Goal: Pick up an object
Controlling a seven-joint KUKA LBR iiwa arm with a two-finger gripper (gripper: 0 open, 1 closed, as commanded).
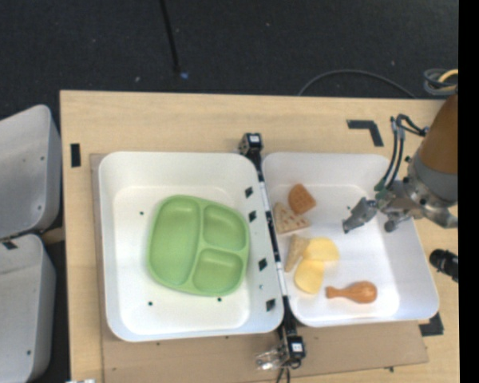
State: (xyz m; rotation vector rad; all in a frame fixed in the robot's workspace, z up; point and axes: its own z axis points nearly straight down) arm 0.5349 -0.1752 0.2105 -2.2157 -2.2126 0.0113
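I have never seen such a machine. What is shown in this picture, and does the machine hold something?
One camera looks down at a slant on a wooden bench with two shallow white bins. The grey robot arm with an orange band reaches in from the right; its claw hangs over the right bin, holding nothing that I can see. That bin contains toy food: a brown square piece, yellow round pieces and an orange drumstick shape. The left bin holds a green divided plastic plate.

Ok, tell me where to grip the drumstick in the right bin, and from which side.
Grip the drumstick probably at its narrow handle end, which points left toward the yellow pieces. Come straight down from above, gripper closing across the thin shaft; it lies flat, and its right end is bulbous and wider.
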